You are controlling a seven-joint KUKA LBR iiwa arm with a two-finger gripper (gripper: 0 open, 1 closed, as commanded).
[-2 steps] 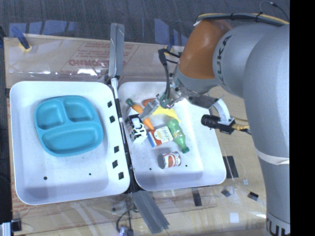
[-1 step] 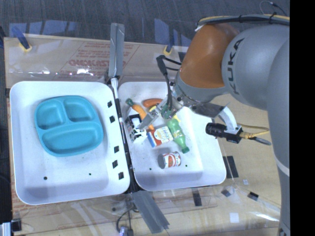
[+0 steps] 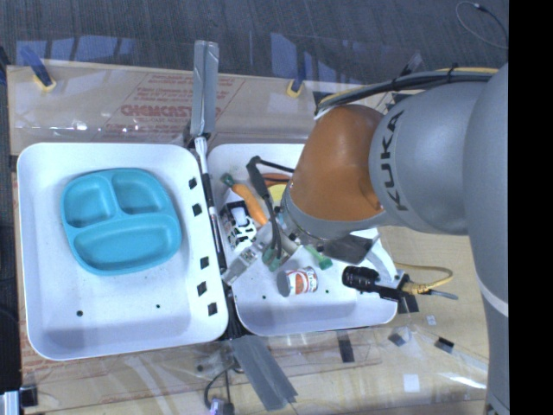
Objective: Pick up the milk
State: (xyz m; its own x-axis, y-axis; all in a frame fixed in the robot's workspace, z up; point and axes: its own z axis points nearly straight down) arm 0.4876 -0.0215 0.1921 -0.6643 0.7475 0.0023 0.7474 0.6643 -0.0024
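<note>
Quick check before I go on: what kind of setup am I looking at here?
Probably a lab bin-picking test bench: two shallow white bins side by side, a grey KUKA arm with an orange band, and toy-like items such as a blue sectioned plastic plate.

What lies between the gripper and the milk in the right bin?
Nothing visible separates them: the gripper is low in the right bin, right beside the milk. A carrot lies along the milk's far side, and a small can sits nearer the front.

Blue sectioned plate [image 3: 121, 217] in white left bin [image 3: 52, 318]. Orange carrot [image 3: 252, 203] at 10 o'clock of red-and-white can [image 3: 301, 281]. Arm [image 3: 432, 162] grey with orange band.
</note>
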